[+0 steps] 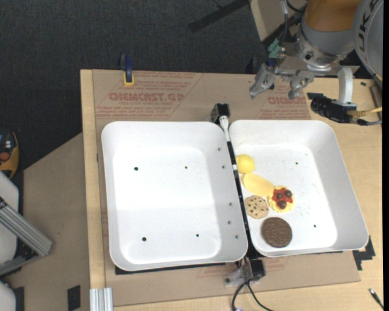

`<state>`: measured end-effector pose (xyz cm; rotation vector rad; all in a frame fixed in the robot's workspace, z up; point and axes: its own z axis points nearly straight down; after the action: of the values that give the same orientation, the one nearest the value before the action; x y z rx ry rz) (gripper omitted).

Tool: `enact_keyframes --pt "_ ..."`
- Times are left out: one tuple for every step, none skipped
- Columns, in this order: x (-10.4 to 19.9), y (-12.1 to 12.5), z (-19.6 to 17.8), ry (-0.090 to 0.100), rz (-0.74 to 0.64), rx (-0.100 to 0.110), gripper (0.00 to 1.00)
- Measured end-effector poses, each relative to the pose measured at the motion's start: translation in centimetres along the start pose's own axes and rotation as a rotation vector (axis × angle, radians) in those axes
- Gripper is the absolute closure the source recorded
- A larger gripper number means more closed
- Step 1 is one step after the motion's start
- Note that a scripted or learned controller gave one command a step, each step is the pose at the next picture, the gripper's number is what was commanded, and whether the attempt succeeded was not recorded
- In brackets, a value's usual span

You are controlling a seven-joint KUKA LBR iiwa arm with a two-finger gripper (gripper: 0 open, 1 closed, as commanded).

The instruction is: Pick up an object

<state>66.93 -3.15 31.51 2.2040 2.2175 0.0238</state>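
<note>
I watch the grey arm with its orange band (331,18) hang over the far right of the tan board surface (176,97), its jaws (279,86) spread apart and holding nothing, poised beyond the back rim of the right shallow white bin (325,136). The pickable pieces all lie in that bin's near left part, hard against the wall it shares with the left shallow white bin (121,182): a small round yellow lemon-like piece (245,163), a longer pale yellow piece (258,183) just beside it, a tan chocolate-chip cookie (256,207), a small tart topped with red berries (282,197) and a dark brown round cookie (276,232).

My worry is the crowding. The pieces look to be touching or nearly so, and a descent between them could push one aside or catch two at once. The flat cookies, I judge, offer little edge to close on. Anything attempted near the dividing wall risks a finger landing on the rim instead of inside the bin.
</note>
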Motion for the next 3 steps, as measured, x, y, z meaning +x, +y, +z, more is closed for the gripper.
enact_keyframes --pt "-0.3 -0.2 0.1 -0.002 0.004 0.015 1.0" --pt "12.0 -0.3 2.1 0.005 -0.006 0.025 1.0" --pt "21.6 -2.8 0.1 0.005 -0.005 0.018 1.0"
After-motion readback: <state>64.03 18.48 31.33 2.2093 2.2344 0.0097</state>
